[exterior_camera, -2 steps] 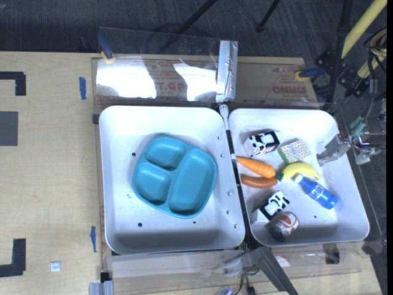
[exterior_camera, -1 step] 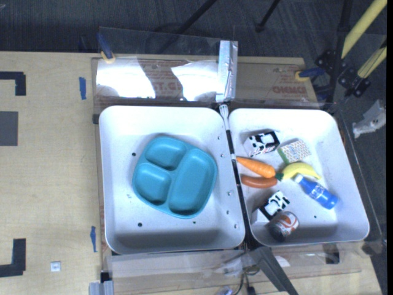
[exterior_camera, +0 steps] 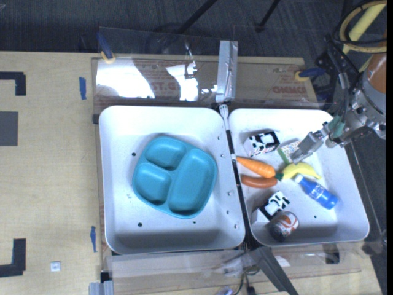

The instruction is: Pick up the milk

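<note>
a grey arm reaches in from the right over the right-hand bin [exterior_camera: 350,226], its gripper [exterior_camera: 293,154] hanging low above the clutter near the bin's middle; whether the gripper is apart or together cannot be told from this angle. two small cow-patterned cartons could each be the milk: one [exterior_camera: 263,142] lies near the bin's upper left, just up and to the left of the gripper, and another [exterior_camera: 276,204] sits lower down, touching or just beside a brown can [exterior_camera: 284,224] at the front wall. between them lie a carrot [exterior_camera: 255,165] above a sausage [exterior_camera: 258,180], both stretched left to right, with a banana [exterior_camera: 299,170] and a blue bottle [exterior_camera: 317,193] to their right, the banana just under the gripper. the upper carton looks the nearer target, lying leftward and slightly away from the gripper, so the coming move likely calls for a short shift toward the bin's dividing wall. the left bin [exterior_camera: 116,226] holds a blue divided plate [exterior_camera: 174,176], well apart from the action
</note>
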Robot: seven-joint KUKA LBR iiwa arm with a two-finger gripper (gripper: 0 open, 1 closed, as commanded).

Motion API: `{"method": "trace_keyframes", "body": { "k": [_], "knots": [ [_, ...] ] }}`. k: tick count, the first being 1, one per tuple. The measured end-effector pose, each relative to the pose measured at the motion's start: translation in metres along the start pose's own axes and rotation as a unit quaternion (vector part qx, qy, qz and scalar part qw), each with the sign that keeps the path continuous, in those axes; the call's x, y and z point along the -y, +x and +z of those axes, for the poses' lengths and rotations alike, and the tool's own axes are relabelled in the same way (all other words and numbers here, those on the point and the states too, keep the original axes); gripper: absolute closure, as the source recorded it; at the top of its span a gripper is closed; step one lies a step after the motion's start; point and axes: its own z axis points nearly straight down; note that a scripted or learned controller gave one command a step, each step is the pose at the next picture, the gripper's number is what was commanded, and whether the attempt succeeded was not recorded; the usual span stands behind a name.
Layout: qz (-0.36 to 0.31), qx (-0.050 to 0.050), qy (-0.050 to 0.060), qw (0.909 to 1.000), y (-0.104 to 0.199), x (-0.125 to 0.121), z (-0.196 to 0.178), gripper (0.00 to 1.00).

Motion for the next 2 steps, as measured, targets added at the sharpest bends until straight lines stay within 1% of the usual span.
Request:
{"method": "trace_keyframes", "body": {
  "k": [1,2],
  "knots": [
    [0.059,0.001,-0.002,0.9982,0.067,-0.025,-0.060,0.00],
    [0.014,0.000,-0.001,0.9999,0.114,-0.043,0.097,0.00]
  ]
}}
